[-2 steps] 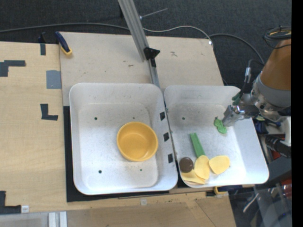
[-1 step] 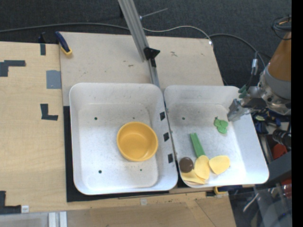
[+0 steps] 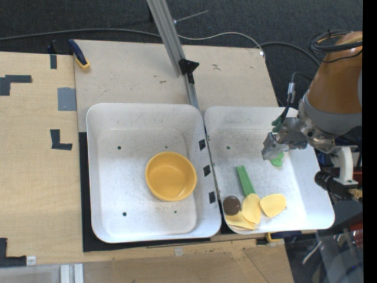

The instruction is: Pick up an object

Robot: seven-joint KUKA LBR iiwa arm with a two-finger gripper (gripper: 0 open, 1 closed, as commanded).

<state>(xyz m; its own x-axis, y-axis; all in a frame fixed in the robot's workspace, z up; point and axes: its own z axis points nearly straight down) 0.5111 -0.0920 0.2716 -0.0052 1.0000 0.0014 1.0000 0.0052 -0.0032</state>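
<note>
At the near edge of the right bin (image 3: 312,217) lie pale yellow pieces (image 3: 259,208) beside a brown disc (image 3: 231,204), with a green stick (image 3: 244,180) just behind them. Farther back the gripper (image 3: 274,151) hangs over a small green object (image 3: 277,159); how it stands cannot be told. The left bin (image 3: 106,134) holds a yellow bowl (image 3: 171,175). No writing is legible.

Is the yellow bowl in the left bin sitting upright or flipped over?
Upright: the yellow bowl shows its open hollow and rim facing up, resting on the left bin's floor.
</note>
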